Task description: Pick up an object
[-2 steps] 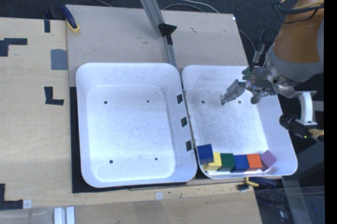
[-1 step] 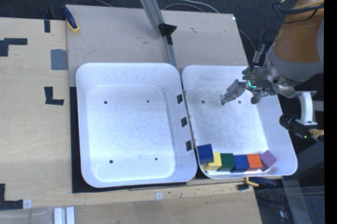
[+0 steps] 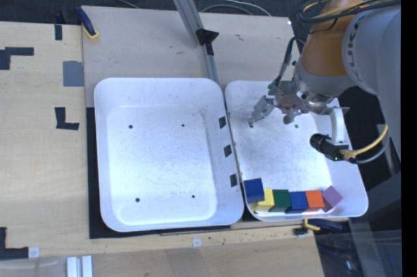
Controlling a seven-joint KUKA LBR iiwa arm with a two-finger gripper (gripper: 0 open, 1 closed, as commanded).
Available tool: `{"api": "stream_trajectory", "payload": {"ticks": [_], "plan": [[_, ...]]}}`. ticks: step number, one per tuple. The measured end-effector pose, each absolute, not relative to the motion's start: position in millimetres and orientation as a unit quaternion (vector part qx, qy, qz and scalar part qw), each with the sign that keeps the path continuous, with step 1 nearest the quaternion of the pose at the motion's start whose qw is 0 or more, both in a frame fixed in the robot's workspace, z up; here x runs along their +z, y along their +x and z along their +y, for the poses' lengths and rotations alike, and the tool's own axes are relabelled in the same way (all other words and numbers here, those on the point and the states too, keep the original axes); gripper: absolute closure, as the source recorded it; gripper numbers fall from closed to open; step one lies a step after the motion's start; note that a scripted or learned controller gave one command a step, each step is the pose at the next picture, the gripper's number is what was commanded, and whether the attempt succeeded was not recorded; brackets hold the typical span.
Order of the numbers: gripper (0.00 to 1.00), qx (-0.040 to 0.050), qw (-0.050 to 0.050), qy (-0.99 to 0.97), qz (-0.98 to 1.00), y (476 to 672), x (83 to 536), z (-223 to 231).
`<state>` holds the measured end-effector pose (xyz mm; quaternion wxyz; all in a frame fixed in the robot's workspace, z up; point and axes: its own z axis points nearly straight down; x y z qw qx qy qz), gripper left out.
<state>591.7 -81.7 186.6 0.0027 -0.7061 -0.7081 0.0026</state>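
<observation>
My arm point(image 3: 371, 41): grey, with an orange band point(image 3: 326, 41). Left bin point(image 3: 156, 152) and right bin point(image 3: 287, 152): white, finely speckled with dark flecks. Blocks in the right bin's near corner: blue block point(image 3: 253, 189), yellow block point(image 3: 265, 202), green block point(image 3: 281, 198), a second blue block point(image 3: 298, 201), orange block point(image 3: 315, 199), purple block point(image 3: 331, 195). Surface point(image 3: 39, 158): pale wood, with dark blue tape marks.

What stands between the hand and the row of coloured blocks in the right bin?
Nothing visible does. The hand hangs over the far part of the right bin, and the blocks lie along its near wall, with bare white floor between them.
</observation>
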Motion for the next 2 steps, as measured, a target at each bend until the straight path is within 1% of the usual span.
{"api": "stream_trajectory", "payload": {"ticks": [1,2], "plan": [[0.00,0.0008,0.000,-0.707,-0.708,592.7,92,-127],[0.00,-0.0029,-0.002,-0.705,-0.709,592.4,197,-61]]}}
